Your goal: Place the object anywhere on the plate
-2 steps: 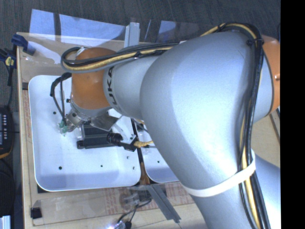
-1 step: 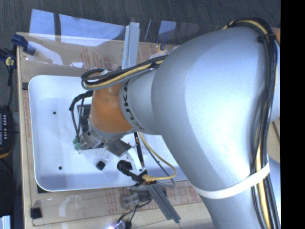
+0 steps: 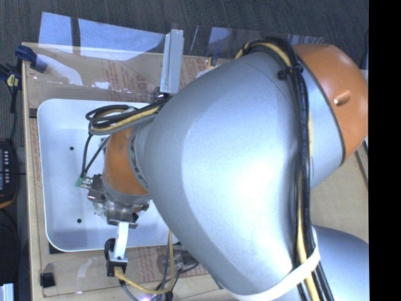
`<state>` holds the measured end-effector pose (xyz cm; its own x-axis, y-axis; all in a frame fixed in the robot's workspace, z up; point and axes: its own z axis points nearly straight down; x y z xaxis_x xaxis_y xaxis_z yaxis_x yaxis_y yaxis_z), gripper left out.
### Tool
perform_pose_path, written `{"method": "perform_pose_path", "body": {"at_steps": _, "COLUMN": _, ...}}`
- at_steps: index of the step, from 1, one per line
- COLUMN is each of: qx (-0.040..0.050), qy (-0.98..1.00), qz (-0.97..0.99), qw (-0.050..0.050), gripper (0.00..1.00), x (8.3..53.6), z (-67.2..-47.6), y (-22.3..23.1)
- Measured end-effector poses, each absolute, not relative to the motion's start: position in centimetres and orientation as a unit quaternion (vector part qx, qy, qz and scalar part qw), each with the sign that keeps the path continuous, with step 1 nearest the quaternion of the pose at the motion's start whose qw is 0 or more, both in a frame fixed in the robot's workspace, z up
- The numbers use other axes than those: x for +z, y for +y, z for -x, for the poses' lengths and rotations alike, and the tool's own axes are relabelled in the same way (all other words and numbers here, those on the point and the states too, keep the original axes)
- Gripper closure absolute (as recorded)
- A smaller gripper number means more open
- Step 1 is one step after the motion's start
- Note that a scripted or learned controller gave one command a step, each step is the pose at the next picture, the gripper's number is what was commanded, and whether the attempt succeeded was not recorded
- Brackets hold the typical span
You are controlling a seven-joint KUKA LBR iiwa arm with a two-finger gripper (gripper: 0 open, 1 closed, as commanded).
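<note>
My grey arm with its orange band [image 3: 119,162] reaches in from the right and covers most of the bench. The gripper [image 3: 114,209] hangs low over the near middle of the left white bin [image 3: 59,168], with its metal wrist body pointing down at the bin floor. The arm's bulk hides everything to the right of the left bin. The bare part of this bin's floor on the left carries only two small dark specks.
A wooden frame [image 3: 28,105] borders the left bin. A metal upright post [image 3: 170,58] stands at the back edge. A blue clamp [image 3: 28,56] sits at the far left corner, and a black device [image 3: 6,168] lies off the bench's left side.
</note>
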<state>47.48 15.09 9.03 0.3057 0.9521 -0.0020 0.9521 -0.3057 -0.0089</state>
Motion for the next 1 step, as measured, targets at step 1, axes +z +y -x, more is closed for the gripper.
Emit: {"method": "perform_pose_path", "body": {"at_steps": 1, "qx": 0.0021, "qy": -0.810, "qz": 0.586, "qw": 0.003, "gripper": 1.00, "x": 9.05, "z": -48.58, "y": 11.06}}
